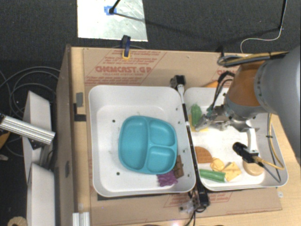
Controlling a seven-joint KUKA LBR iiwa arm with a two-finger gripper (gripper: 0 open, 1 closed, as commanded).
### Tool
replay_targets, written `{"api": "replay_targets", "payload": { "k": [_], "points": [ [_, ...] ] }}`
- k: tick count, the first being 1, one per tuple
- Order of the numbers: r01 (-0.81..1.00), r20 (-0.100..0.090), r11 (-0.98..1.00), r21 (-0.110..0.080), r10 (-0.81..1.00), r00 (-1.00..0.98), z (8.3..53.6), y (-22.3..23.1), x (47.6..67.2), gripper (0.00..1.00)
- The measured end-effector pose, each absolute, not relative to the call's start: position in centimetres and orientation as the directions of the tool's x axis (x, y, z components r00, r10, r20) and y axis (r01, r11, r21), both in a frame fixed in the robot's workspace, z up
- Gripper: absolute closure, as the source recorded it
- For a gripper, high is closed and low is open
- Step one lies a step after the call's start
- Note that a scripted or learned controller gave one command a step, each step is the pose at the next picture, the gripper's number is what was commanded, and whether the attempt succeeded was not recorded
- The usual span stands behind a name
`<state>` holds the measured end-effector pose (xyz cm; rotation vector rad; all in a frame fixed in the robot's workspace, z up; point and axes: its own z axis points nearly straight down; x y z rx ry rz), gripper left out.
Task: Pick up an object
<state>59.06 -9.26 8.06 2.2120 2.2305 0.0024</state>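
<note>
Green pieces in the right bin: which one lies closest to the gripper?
The upper green piece, by the bin's left wall, right next to the gripper. The other green piece lies at the bin's near edge, beside the yellow bits.

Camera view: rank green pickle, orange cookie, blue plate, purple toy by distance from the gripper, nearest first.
Measured from the gripper, in the right bin:
1. Green pickle, right bin, just above and left of the gripper.
2. Orange cookie, right bin, below the gripper.
3. Blue plate, middle of the left bin.
4. Purple toy, bottom edge of the left bin.
</note>
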Motion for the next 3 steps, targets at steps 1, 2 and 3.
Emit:
{"api": "replay_targets", "payload": {
  "k": [1,2,3],
  "points": [
    [1.000,-0.002,0.005,0.007,1.000,-0.005,8.6,-12.1,64.1,0.00],
    [1.000,0.002,0.009,0.006,1.000,-0.009,8.6,-8.2,67.1,0.00],
    [1.000,-0.002,0.008,0.007,1.000,-0.008,9.7,-8.5,67.1,1.00]
  ]
}}
